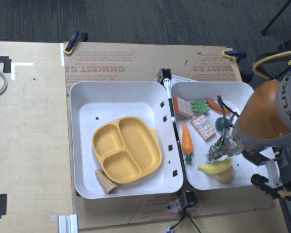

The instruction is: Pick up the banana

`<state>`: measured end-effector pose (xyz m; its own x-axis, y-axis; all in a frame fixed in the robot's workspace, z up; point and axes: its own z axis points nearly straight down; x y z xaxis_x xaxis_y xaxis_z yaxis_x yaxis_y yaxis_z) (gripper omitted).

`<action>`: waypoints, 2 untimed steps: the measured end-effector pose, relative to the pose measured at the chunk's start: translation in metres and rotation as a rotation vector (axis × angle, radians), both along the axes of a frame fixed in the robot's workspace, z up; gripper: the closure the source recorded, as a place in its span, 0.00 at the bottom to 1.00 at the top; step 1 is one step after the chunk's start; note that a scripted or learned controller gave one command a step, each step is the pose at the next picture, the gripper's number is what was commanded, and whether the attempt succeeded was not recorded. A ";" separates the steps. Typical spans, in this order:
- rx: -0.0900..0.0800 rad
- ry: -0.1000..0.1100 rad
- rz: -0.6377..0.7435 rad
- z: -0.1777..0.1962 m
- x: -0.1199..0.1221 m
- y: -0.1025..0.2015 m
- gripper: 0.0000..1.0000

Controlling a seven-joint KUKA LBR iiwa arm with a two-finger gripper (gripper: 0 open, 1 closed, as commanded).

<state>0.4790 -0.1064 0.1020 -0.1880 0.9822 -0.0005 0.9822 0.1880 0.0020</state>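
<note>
The two-finger gripper [218, 152], grip state unclear, should descend toward five o'clock and straddle the curved yellow banana [215, 167] mid-length

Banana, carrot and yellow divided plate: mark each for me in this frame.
banana [214, 167], camera view, middle of its curved yellow body.
carrot [186, 139], camera view, middle of the orange root.
yellow divided plate [153, 152], camera view, on its right rim.
</note>
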 end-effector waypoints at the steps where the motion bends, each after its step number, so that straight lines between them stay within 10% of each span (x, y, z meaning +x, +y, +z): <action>1: -0.001 0.002 -0.022 0.090 0.088 0.065 1.00; 2: -0.001 0.003 -0.021 0.090 0.088 0.065 0.00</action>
<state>0.5671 -0.0417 0.1920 -0.1674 0.9859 -0.0011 0.9859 0.1674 -0.0008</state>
